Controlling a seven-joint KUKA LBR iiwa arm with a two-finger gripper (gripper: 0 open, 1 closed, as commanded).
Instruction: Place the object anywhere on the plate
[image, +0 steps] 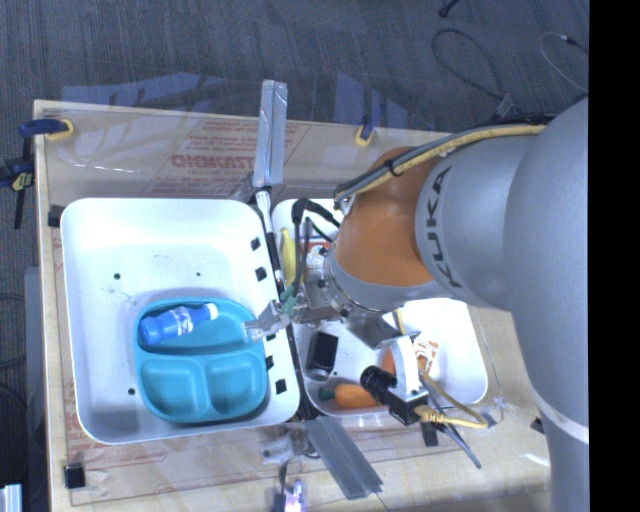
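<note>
Two white bins on bench. Bottle (178, 322) already lies on plate (205, 385). Gripper (275, 318) by plate's right rim; can't tell its grip. We lift slow.

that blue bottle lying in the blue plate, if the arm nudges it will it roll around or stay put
The blue bottle lies on its side and looks round, so a nudge would probably roll it. It sits in the long compartment of the divided blue plate, whose raised rims would likely stop it. It looks like small, thin plastic, so probably light and easily knocked by the gripper.
</note>
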